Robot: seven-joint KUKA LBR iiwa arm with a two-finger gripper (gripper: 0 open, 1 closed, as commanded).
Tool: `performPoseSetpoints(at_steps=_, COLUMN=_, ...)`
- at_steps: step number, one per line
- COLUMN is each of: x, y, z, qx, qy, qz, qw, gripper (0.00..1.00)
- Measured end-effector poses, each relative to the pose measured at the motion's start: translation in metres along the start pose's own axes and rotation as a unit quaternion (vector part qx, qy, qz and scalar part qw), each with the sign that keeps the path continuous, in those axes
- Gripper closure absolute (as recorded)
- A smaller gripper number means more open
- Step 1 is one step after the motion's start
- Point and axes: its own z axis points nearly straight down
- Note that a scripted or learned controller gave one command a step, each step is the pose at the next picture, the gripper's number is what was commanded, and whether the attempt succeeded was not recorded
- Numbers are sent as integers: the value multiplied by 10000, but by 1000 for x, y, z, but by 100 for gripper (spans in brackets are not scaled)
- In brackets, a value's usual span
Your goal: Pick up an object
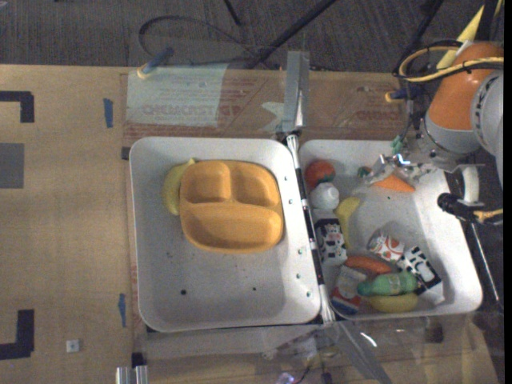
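The arm (468,102) reaches in from the right, its orange band above the far right corner of the right bin (456,246). The claw (392,166) hangs low over that bin's far side, just above an orange wedge-shaped piece (396,185); whether it is open or closed I cannot tell, and nothing is visibly held.

The right bin holds a red ball (320,172) and a white ball (325,196) near its left wall, a yellow piece (347,212) beside them, a black-and-white cow-patterned carton (331,242), and toward the near side a green bottle (388,284) lying above a yellow banana (392,302).

The left bin (232,294) carries an upturned orange divided tray (232,205) in its far half, with a yellow object (172,189) partly under its left edge. Both bins sit on the tan worktop (64,238).
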Motion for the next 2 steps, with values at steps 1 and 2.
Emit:
performPoseSetpoints(at_steps=1, x=0, y=-1, z=-9, qx=35, qy=-7, qz=-12, qw=10000, gripper=100)
performPoseSetpoints(at_steps=2, x=31, y=-12, z=-104, qx=-32, qy=-42, qz=-893, qw=9960, gripper=100)
